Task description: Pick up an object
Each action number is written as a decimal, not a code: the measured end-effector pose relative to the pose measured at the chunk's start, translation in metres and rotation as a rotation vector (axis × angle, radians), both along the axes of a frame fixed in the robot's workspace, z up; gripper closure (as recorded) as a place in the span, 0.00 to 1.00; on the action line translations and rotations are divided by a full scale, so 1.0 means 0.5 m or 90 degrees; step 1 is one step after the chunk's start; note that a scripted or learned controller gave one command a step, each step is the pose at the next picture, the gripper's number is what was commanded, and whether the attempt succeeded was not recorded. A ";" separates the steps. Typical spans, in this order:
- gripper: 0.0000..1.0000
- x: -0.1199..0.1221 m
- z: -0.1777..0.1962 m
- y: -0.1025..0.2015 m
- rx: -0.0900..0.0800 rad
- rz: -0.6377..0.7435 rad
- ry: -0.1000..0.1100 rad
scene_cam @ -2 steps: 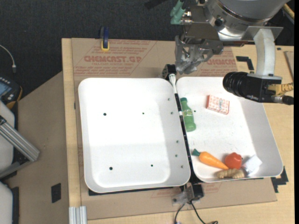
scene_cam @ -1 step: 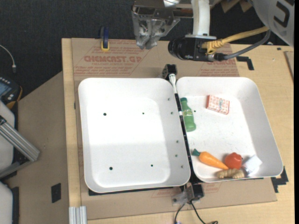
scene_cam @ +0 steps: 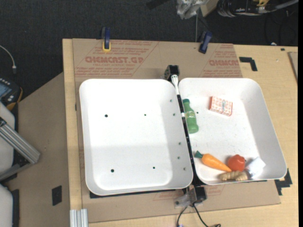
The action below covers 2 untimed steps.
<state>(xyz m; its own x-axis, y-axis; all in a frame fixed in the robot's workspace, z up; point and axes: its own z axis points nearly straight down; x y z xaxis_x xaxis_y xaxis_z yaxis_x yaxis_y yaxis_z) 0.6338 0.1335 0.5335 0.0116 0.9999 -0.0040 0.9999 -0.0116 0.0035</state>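
**benchguy:** Over in the right bin [scene_cam: 265, 108], everything's piled up: green bottle [scene_cam: 191, 117] against the left wall, carrot [scene_cam: 214, 162], tomato [scene_cam: 237, 162] & ginger root [scene_cam: 233, 176] along the near rim, pink box [scene_cam: 221, 106] farther back.

**kk_rig:** Gripper [scene_cam: 189, 4]?

**benchguy:** Parked far off, past the bench. Jaws too blurry, can't tell. Prob keeping the cam view clear b4 a pick imo.
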 end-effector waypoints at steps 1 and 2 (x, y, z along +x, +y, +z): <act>1.00 0.068 0.002 -0.165 0.000 0.001 0.000; 1.00 0.066 0.027 -0.152 0.002 0.006 -0.004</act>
<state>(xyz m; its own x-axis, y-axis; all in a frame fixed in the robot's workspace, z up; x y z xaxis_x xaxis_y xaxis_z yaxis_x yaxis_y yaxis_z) 0.6670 0.0576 0.5468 0.0022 1.0000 -0.0006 0.9999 -0.0022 0.0099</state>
